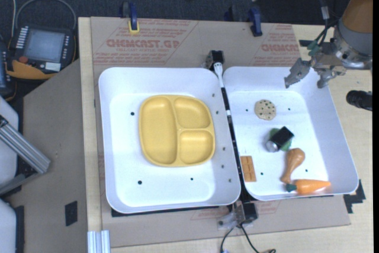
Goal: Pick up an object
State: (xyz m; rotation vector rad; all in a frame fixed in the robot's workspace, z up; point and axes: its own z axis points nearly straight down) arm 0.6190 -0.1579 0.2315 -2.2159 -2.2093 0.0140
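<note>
The two-finger gripper [308,76] is seen over the far right corner of the right white bin [331,121], fingers spread wide with nothing between them. In that bin lie a round speckled cookie [265,108], a black-and-silver cylinder [278,139], a tan drumstick [292,163] and an orange carrot [309,186]. A yellow divided plastic tray [176,130] is set in the left white bin [118,127].
</note>
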